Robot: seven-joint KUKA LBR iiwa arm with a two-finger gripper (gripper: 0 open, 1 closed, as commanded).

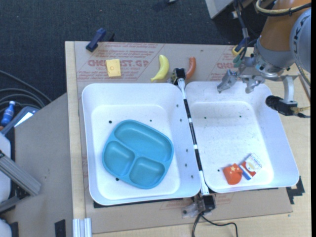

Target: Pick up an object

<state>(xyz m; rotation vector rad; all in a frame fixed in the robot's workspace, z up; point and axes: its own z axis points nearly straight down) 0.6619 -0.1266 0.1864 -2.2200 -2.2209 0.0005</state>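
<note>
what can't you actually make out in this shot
- Gripper, camera view: seen from above at a slant, too small to tell whether the fingers are open or shut.
- Small white packet beside the orange-red object in the right bin: print too small to read.
- Arm: cut off by the right edge.

Right bin [224, 127] floor open — toys [241, 171] cornered.

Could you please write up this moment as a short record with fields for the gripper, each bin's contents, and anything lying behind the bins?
gripper: open, holding nothing, above right bin's far edge
left bin: blue divided plate
right bin: orange toy, small packet, both near corner
behind bins: banana, orange-red piece, yellow block
</note>
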